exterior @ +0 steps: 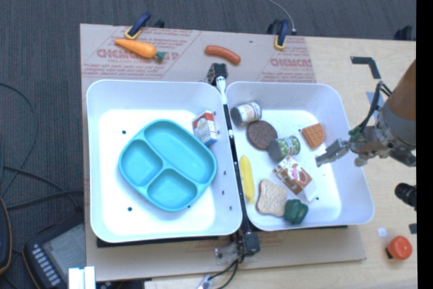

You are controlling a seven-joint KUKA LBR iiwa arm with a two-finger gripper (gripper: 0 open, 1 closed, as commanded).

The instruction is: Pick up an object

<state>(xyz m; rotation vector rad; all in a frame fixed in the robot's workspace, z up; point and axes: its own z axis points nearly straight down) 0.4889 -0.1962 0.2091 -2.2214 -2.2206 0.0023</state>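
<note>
1. The hand (336, 151) hangs over the right edge of the right white bin (338, 99); whether it is open or closed cannot be told, and nothing is seen held in it.
2. Nearest to it, just to its left, lies a small orange ridged cracker-like square (313, 135).
3. Farther left sit a green-labelled can (285, 146), a round dark brown cookie (261, 135), a silver can on its side (246, 112) and a red-and-white packet (293, 176).
4. Toward the bin's near edge lie a slice of toast (270, 197), a green pepper (295, 211) and a yellow corn cob (247, 177).
5. The left white bin (108, 95) holds a blue divided plate (166, 164) and a small milk carton (205, 128).
</note>
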